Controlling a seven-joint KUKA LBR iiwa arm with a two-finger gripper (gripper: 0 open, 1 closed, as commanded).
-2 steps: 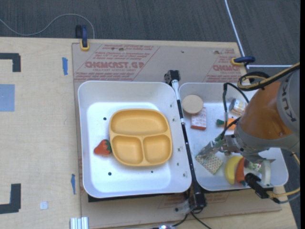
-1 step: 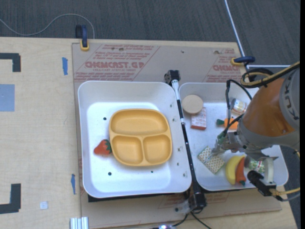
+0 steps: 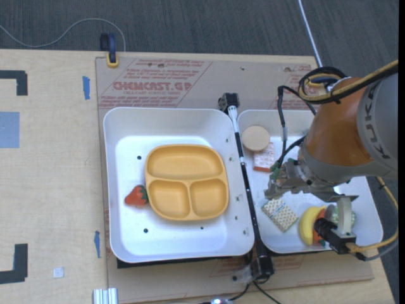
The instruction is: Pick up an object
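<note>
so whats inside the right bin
In the right bin: a round tan disc, a small red and white packet, a dotted pouch, and a yellow banana-like toy. The arm covers the bin's upper right part, so anything there is hidden.

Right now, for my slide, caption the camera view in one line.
KUKA arm's gripper hovers over the right bin near a patterned packet and banana; left bin holds a yellow divided plate.

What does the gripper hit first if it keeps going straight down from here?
Probably the patterned packet in the right bin: the gripper hangs just above it. Depth is unclear from this slant, so it could land on bare bin floor beside the packet.
</note>
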